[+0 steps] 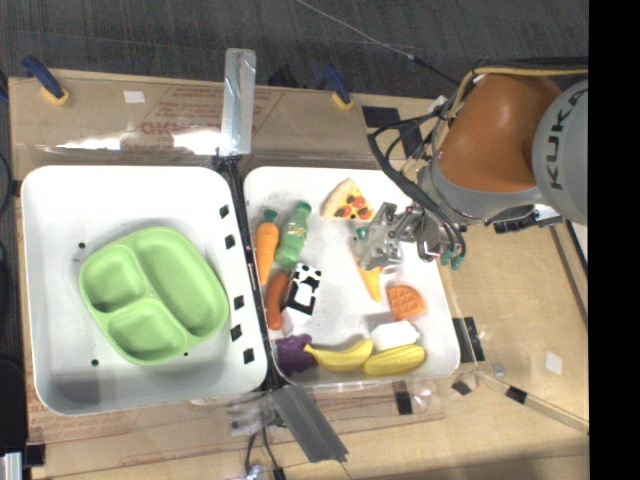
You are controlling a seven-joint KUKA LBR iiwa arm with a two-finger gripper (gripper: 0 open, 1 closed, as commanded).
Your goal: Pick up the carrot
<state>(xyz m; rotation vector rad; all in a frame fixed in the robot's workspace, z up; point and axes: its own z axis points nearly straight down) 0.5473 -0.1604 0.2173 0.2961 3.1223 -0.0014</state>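
I see a wooden bench point(520, 368) under dark carpet, bearing two white bins; the right bin point(440, 298) is my landmark.

Items, nearest edge first:
- Banana point(335, 354), along the near wall of the right bin, with a purple piece point(293, 349) at its left end.
- Yellow corn-like piece point(395, 360) and white block point(393, 335), right of the banana.
- Orange waffle-like piece point(406, 301), near the right wall.
- Black-and-white cube point(304, 288), bin centre.
- Carrot point(266, 249), upright along the left wall, a second orange piece point(276, 299) just below it.
- Green bottle point(293, 234), just beside the carrot.
- Gripper point(378, 240), mid-bin, well apart from the carrot; I cannot tell how wide it stands. A yellow cone point(371, 280) sits just beneath it.
- Pizza slice point(349, 201), far corner.
- Green divided plate point(152, 293), in the left bin point(40, 268).
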